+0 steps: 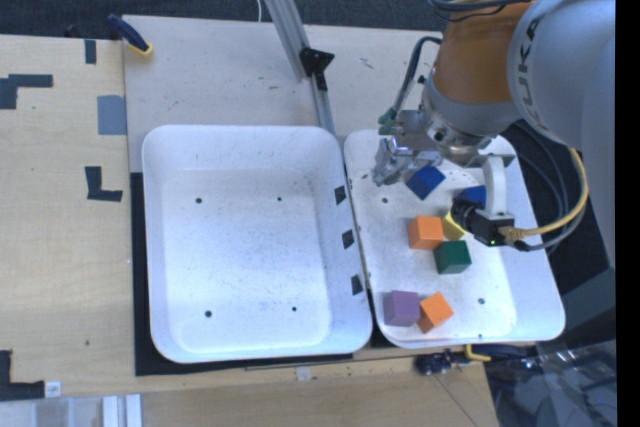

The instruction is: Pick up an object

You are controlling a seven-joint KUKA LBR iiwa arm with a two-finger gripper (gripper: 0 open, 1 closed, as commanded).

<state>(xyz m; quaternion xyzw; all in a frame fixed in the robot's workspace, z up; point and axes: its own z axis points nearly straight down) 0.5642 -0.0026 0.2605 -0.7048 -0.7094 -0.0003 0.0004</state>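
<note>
My gripper [392,165] hangs over the upper left part of the right bin [500,315], under the grey and orange arm. A blue block [426,181] lies just to its lower right, close to it; I cannot tell whether they touch. Further down the bin sit an orange block [425,231], a yellow piece [453,226] partly hidden behind it, and a green block [452,257]. Near the front edge a purple block [402,307] rests beside a second orange block [435,311]. The arm hides another bit of blue [473,197].
The left bin [160,215] stands beside the right one, their rims touching. A slanted metal rail [285,10] runs from the top down to the bins' shared corner. Black cables [560,215] loop off the arm at the right.
</note>
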